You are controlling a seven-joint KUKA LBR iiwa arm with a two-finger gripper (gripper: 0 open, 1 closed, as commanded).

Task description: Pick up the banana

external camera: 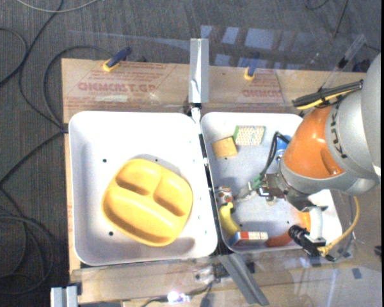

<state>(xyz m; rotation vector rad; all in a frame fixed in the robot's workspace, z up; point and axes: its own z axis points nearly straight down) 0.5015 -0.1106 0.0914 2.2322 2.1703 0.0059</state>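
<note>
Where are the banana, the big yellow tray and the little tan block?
yellow banana [226, 217], camera view, middle of its curved body
big yellow divided plastic tray [147, 201], camera view, its central ridge
small tan block [224, 147], camera view, its top face

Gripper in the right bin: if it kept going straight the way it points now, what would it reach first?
The gripper points toward the view's left, low in the right bin. Going straight on, it would probably first meet the small red-and-white item by the bin's left wall, just above the banana. Depth is unclear.

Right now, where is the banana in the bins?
The banana lies in the right bin, against its left wall near the front corner. A small red and white box sits just right of its lower end.
</note>
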